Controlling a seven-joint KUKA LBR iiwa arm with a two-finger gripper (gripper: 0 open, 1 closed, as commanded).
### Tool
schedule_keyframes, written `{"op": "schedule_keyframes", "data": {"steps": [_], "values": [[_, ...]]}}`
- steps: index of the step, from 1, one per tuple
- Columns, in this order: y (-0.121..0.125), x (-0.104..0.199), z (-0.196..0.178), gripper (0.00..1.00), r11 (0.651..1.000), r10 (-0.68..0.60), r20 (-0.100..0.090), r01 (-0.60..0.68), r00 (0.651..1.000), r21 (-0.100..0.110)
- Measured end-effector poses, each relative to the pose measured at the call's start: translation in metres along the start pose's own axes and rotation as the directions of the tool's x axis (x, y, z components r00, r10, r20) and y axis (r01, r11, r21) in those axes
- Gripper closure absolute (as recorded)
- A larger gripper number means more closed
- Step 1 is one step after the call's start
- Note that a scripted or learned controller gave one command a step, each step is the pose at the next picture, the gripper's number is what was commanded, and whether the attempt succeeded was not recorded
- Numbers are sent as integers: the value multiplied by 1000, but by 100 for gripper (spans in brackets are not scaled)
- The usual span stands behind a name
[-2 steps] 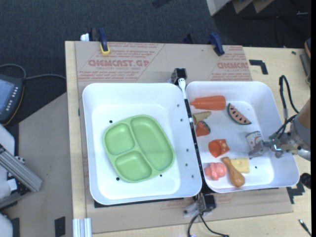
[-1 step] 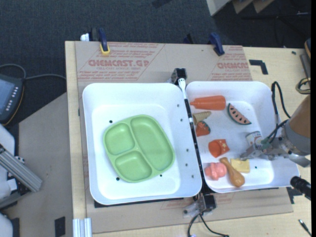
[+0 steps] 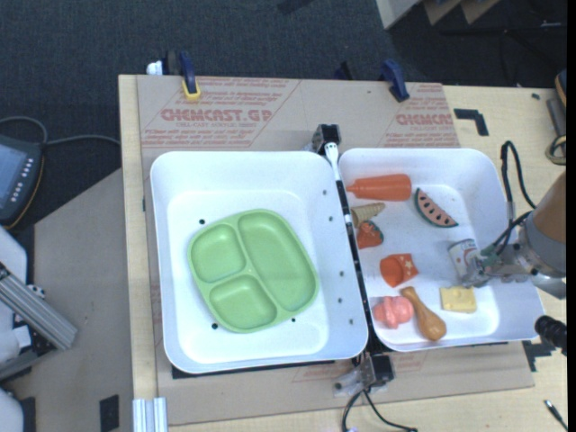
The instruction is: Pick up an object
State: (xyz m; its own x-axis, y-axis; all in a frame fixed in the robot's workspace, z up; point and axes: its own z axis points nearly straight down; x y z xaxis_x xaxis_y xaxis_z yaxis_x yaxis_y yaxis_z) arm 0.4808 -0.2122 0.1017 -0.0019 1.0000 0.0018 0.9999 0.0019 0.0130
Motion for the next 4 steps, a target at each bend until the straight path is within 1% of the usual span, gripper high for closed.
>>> {"op": "schedule_keyframes", "data": {"steps": [1, 2, 3, 4], "values": [[3, -3, -43, 100, 1000, 1, 5, -1, 1000, 8], [2, -6, -106, 100, 1000, 1, 6, -1, 1000, 5], [3, -6, -124, 100, 1000, 0, 5, 0, 1000, 8], [42, 34, -113, 100, 1000, -4, 2, 4, 1000, 10]]}}
